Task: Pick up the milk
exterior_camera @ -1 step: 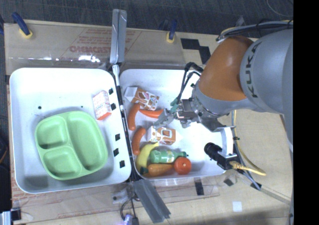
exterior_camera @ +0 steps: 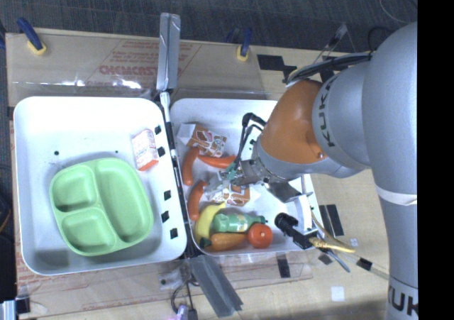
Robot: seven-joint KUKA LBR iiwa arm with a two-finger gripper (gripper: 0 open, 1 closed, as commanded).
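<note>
milk carton (exterior_camera: 144, 149): lying in left bin, just beyond green tray (exterior_camera: 103, 205) | gripper (exterior_camera: 237, 178): down among right bin (exterior_camera: 284, 109) food, by carton (exterior_camera: 207, 141), sausages (exterior_camera: 189, 165), banana (exterior_camera: 206, 219) | grip state: cannot tell | verdict: arm's in the wrong bin, milk untouched, well apart

We see the arm (exterior_camera: 355, 113) cut off by the right and bottom edges; its orange band covers much of the right bin (exterior_camera: 213, 107); the gripper (exterior_camera: 237, 178) sits low among clutter, its fingers too hidden to read; the small carton (exterior_camera: 239, 194) beneath it is partly covered, its print too blurred to tell.
</note>
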